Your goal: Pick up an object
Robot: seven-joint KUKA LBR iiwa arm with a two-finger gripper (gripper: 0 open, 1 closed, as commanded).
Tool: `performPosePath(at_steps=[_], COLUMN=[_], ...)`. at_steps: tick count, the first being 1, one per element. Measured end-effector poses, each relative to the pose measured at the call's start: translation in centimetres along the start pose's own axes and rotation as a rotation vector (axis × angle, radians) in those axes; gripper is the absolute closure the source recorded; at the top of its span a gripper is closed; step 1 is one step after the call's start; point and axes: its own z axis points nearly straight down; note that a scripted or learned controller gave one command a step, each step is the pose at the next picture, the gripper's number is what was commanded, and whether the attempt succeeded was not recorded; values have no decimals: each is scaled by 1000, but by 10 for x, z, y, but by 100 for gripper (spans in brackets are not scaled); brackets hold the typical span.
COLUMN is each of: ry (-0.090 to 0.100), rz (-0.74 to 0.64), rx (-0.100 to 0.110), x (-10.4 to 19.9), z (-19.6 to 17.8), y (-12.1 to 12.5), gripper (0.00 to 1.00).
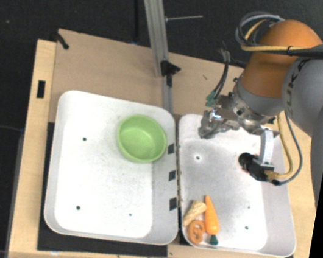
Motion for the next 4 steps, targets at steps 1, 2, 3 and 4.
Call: performPosePath(at_steps=[1,2,3,4], ry=[1,0,0,0], rz=[-1,1,1,5], rx=[-1,0,1,-2], x=[50,88,125,123], z=[-10,0,7,7], y=[-18,-37,-65,-64], gripper=[100,100,100,0])
